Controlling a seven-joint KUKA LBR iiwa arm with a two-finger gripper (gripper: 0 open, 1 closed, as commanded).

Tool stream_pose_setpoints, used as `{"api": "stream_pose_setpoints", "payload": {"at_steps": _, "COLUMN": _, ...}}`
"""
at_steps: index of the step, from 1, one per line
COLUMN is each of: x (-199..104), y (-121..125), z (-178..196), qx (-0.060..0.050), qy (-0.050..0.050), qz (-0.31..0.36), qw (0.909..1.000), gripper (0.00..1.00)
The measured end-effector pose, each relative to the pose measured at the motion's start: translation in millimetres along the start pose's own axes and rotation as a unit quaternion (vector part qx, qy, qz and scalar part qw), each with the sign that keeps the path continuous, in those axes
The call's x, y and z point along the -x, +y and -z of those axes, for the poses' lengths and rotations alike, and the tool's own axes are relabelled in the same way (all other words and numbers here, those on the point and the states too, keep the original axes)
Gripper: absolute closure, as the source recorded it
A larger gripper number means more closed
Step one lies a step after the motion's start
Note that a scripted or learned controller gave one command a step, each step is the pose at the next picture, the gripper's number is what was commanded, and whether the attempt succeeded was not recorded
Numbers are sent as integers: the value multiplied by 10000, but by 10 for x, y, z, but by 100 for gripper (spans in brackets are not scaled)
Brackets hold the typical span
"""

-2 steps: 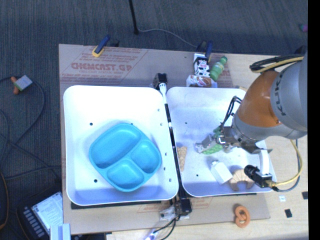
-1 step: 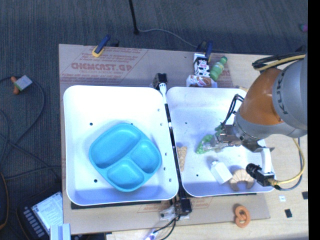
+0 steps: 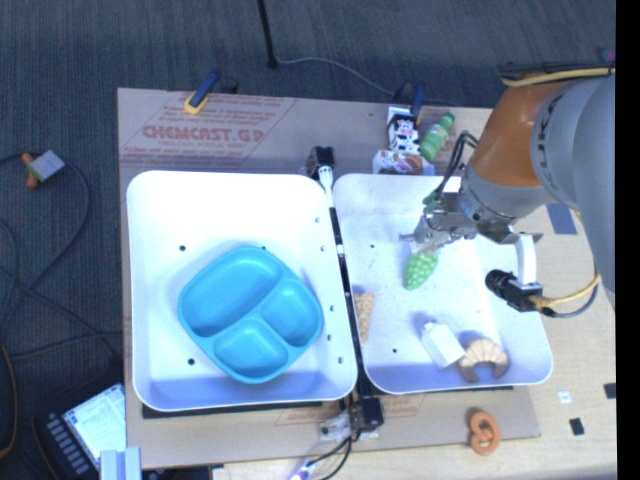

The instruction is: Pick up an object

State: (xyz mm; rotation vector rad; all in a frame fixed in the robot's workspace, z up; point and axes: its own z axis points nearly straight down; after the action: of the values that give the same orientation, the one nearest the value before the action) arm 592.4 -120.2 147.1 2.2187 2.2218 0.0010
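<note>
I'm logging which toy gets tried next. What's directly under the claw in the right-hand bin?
A green, bumpy toy, like a bunch of grapes, lies on the right bin floor just below the claw. Its top end is covered by the claw, so contact can't be judged.

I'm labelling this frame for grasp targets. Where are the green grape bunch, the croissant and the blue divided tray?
green grape bunch [image 3: 421, 269], camera view, middle of the cluster.
croissant [image 3: 484, 358], camera view, centre of its curved back.
blue divided tray [image 3: 232, 296], camera view, floor of its largest compartment.
</note>
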Motion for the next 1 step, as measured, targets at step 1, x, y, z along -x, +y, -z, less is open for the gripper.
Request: {"api": "stream_pose_setpoints", "payload": {"at_steps": 1, "x": -44, "y": 64, "z": 3, "qx": -12, "qy": 4, "qz": -2, "qw": 10000, "gripper": 100}}
